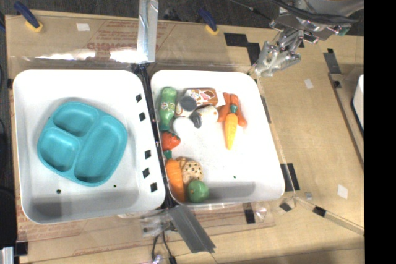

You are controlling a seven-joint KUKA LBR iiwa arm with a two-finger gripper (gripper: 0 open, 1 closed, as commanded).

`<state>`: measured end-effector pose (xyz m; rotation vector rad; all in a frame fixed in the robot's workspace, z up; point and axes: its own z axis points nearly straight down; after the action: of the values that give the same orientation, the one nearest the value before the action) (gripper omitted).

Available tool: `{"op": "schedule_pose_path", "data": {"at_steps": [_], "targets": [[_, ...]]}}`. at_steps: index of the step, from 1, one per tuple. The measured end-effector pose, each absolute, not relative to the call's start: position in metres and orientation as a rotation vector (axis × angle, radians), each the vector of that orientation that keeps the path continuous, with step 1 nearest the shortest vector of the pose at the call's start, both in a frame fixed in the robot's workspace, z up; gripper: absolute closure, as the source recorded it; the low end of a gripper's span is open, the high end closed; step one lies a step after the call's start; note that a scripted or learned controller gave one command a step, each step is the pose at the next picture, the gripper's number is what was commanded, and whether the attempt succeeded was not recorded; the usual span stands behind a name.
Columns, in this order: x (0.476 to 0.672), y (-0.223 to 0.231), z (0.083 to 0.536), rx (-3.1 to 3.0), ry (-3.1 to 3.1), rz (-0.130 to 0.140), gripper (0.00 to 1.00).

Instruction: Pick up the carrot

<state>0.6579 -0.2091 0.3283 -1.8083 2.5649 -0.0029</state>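
Two white bins sit side by side on the surface (309,133), toy food heaped in the right one.

Nearest, a green ball (198,190); farther in, the carrot (230,128) lies by the right bin's (263,157) right wall. Beyond its far corner hangs the claw (272,60); whether open or closed cannot be told. A teal plate (82,142) fills the left bin (31,96).

I am seeing bare, shiny metal on the gripper (276,59). Just below it, the right bin (263,161) is looking like smooth white plastic; the carrot (230,128) in it is glossy plastic. Further left, the teal tray (82,142) is showing a matt finish.
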Motion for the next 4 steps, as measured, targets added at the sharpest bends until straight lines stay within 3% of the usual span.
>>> {"op": "schedule_pose_path", "data": {"at_steps": [1, 2, 3, 4], "targets": [[0.658, -0.208, 0.349, -2.057, 2.370, -0.001, 1.00], [0.626, -0.209, 0.348, -2.587, 1.782, 0.006, 1.00], [0.619, -0.199, 0.291, -2.898, 1.212, 0.011, 1.00], [0.647, -0.202, 0.366, -3.046, 0.756, -0.007, 1.00]]}}
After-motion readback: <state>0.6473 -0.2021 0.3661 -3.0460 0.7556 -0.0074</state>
